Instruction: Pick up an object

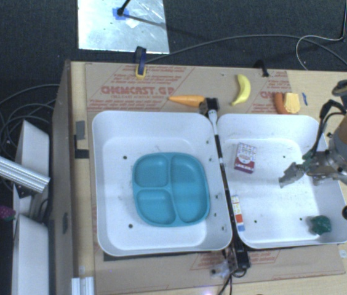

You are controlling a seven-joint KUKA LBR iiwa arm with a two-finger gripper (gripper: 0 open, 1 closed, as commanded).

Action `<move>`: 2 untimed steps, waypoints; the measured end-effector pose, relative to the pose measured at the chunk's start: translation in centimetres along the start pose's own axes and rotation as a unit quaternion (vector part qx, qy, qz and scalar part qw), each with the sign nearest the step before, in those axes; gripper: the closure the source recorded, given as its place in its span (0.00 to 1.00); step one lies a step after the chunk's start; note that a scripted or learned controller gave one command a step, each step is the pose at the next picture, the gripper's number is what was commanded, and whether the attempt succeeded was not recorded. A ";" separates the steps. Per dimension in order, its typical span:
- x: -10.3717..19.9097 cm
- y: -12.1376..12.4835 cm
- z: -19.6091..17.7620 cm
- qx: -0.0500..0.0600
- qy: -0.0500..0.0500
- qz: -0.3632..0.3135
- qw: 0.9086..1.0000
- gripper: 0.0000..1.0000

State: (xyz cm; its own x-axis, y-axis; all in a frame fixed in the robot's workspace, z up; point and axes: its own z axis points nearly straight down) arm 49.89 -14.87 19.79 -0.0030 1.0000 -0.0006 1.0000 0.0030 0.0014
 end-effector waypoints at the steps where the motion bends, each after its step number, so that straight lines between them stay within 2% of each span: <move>1: 4.4 3.0 6.3 0.001 0.001 0.000 1.000 0.00; 2: 5.6 8.4 11.4 0.001 0.000 -0.001 1.000 0.00</move>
State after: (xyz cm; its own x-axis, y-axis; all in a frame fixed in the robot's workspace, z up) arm 58.26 -9.27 8.37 -0.0040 1.0000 0.0004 1.0000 0.0040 0.0001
